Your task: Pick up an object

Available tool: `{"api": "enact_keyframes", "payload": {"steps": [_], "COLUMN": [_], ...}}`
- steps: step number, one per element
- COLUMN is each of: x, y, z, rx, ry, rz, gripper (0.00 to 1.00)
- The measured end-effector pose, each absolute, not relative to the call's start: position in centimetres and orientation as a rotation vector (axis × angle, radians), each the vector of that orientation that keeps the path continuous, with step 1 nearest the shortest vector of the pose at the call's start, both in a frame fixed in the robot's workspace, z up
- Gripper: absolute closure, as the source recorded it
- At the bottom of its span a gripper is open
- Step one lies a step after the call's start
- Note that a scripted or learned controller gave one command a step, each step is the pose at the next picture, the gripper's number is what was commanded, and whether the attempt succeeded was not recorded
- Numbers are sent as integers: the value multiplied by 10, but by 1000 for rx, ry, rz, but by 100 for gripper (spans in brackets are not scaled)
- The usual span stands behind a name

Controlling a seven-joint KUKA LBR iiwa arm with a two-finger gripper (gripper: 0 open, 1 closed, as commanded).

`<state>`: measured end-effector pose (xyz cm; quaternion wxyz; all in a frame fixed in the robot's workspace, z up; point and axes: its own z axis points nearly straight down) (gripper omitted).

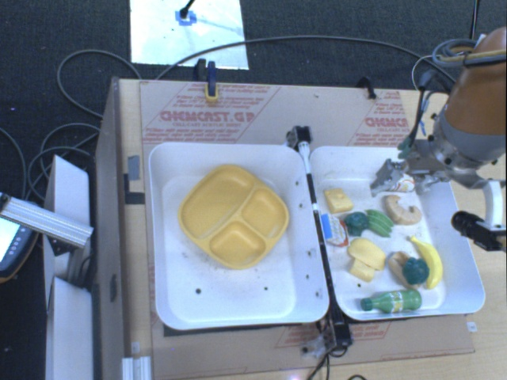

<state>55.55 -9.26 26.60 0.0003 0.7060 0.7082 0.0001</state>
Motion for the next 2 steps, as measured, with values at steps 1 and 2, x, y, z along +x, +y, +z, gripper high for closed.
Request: {"api": "enact_keyframes", "payload": {"steps": [1, 2], "x": [522, 533], "y": [-41, -86], "z": [183, 105], "rx": [2219, 2222], "ry": [2227, 2224], "rz": [-1, -2], "gripper": [0, 0]}}
